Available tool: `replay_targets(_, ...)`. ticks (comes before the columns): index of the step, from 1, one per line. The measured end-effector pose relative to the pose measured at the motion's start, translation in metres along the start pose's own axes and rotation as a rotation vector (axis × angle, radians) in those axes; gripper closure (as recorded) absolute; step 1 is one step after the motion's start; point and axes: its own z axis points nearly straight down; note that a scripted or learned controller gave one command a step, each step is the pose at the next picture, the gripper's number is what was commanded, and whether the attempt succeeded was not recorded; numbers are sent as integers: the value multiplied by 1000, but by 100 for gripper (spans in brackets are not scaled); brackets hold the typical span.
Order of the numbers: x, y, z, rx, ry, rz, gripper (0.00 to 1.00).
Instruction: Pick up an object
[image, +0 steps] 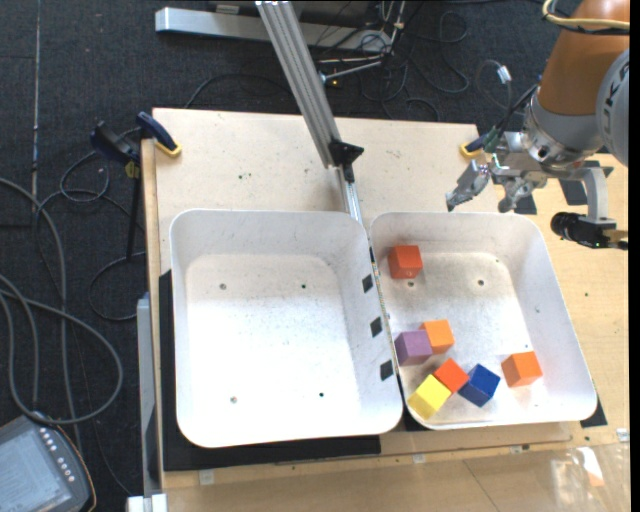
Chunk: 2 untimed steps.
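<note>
The right bin (530, 250) holds several small blocks. An orange block (405, 261) lies alone near its back left. Toward the front sit a purple block (413, 346), an orange one (438, 334), a red-orange one (451, 375), a yellow one (430, 396), a blue one (481, 384) and another orange one (521, 368). My gripper (492, 193) hangs above the bin's far rim, at the top right, with its fingers spread apart and nothing between them.
The left bin (200, 250) lies beside the right one. A slanted metal rail (305, 85) runs down to the gap between the bins. Clamps (150, 135) grip the board's back left corner. Cables lie on the dark floor around the bench.
</note>
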Motion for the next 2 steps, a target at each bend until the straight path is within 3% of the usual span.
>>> replay_targets(1, 0, 0, -3, -3, -1, -1, 0)
replay_targets(2, 0, 3, 61, 1, -1, 1, 0)
